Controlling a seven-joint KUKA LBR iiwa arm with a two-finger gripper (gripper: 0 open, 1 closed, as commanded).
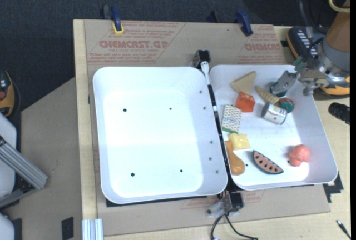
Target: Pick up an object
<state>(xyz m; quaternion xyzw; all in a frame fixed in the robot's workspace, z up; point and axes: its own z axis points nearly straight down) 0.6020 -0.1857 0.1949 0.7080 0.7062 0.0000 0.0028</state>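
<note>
The right bin (pixel 317 122) holds several small objects. A tan wedge (pixel 243 82) lies near its far edge, with an orange-red block (pixel 245 102) and a patterned white block (pixel 232 118) just below it. A silver can (pixel 274 114) lies on its side beside a teal and red piece (pixel 286 104). A watermelon slice (pixel 267 161), a pink ball (pixel 299 154), a yellow piece (pixel 240 140) and an orange piece (pixel 236 161) sit along the near side. My gripper (pixel 293 85) hangs open over the bin's far right part, just above the can, with nothing between its fingers.
The left bin (pixel 111 89) stands beside the right one, and the two share a dividing rim (pixel 214 122). Both rest on a brown board (pixel 167 39) held by blue clamps (pixel 116 19). A metal bracket (pixel 22 169) stands at the left edge.
</note>
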